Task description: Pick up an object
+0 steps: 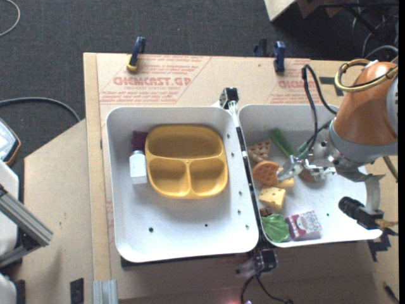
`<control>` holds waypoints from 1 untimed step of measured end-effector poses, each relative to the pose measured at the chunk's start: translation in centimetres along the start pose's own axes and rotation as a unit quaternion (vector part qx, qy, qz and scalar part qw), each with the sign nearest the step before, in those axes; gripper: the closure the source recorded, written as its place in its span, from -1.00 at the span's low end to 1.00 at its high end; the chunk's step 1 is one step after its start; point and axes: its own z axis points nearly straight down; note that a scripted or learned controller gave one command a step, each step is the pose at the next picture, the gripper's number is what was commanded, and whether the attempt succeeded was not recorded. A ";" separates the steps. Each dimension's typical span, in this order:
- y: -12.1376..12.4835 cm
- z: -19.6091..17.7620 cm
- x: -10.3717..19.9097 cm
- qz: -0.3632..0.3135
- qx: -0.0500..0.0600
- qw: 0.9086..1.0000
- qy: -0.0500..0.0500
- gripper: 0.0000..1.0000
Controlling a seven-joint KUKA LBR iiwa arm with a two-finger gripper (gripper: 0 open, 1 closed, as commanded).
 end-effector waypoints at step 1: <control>-0.3 6.4 0.3 0.000 0.001 1.000 0.000 -1.00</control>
